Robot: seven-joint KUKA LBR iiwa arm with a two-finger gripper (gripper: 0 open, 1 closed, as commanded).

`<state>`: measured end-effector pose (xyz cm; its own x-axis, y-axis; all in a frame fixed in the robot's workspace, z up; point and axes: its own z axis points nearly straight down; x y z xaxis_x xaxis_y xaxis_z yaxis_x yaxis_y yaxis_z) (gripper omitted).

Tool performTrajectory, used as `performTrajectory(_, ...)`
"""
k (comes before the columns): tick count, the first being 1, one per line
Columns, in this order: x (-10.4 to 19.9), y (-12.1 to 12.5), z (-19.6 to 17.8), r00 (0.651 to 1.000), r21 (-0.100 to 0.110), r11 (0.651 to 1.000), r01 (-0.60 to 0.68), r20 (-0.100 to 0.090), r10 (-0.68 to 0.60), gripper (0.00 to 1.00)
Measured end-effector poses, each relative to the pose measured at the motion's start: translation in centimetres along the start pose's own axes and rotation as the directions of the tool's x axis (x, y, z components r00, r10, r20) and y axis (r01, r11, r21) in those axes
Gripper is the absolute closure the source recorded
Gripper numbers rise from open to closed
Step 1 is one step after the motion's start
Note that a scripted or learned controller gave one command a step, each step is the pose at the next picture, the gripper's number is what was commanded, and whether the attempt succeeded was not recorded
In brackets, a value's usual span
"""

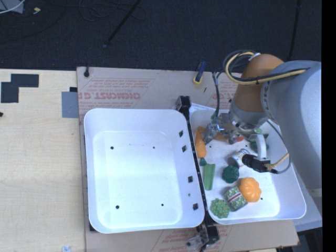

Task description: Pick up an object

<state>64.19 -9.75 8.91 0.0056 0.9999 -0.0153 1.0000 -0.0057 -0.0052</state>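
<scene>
Two shallow white bins sit side by side on the bench, and we read them from left to right. We see bare white floor in the left bin (137,169), marked by a few small dark dots. A black divider strip (192,161) runs between the two bins.

In the right bin (283,206), we find an orange carrot-like piece (200,145) lying along the left wall near the far corner. Just nearer along that wall lies a long green vegetable piece (209,175). At the near left corner sits a bumpy green cluster like broccoli (220,208), touching a small green-and-red packet (235,198). A dark green round piece (230,174) lies near the bin's middle, and an orange round fruit (249,189) rests just beside the packet.

Above the far part of this bin hangs the gripper (227,133), reached in from the right under the arm's orange band (257,85). We cannot tell how it is set, and nothing is visibly lifted clear of the bin floor.
</scene>
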Motion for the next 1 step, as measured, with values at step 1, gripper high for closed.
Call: performTrajectory(1, -4.85, -0.92, 0.25, 1.000, 0.001, 1.000, 0.002, -0.014, -0.002, 0.00)
